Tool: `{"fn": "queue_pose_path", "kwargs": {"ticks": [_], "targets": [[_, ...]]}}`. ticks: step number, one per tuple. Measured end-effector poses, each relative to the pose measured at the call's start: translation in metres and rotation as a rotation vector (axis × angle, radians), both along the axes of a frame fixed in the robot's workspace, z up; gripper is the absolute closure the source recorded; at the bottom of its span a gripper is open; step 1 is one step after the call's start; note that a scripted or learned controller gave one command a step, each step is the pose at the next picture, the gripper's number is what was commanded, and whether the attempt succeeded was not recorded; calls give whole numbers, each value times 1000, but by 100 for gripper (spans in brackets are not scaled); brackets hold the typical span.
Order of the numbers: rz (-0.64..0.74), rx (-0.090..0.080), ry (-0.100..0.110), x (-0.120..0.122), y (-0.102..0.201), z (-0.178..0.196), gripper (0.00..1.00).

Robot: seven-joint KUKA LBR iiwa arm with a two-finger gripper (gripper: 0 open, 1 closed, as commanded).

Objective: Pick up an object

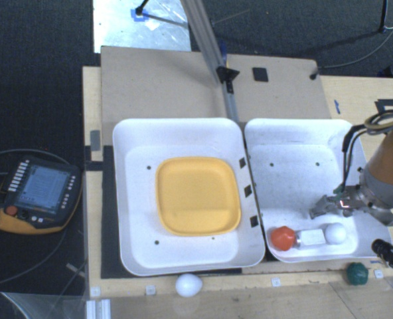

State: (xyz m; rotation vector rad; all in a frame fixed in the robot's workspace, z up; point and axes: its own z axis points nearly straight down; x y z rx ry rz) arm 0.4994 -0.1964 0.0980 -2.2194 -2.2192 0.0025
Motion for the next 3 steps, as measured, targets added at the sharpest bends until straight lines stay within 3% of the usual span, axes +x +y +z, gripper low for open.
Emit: {"fn": "queue_pose_path", "kwargs": {"ticks": [1, 3], "targets": [[0, -2, -5, 2, 0, 12, 100], [1, -2, -9, 7, 5, 126, 100]]}}
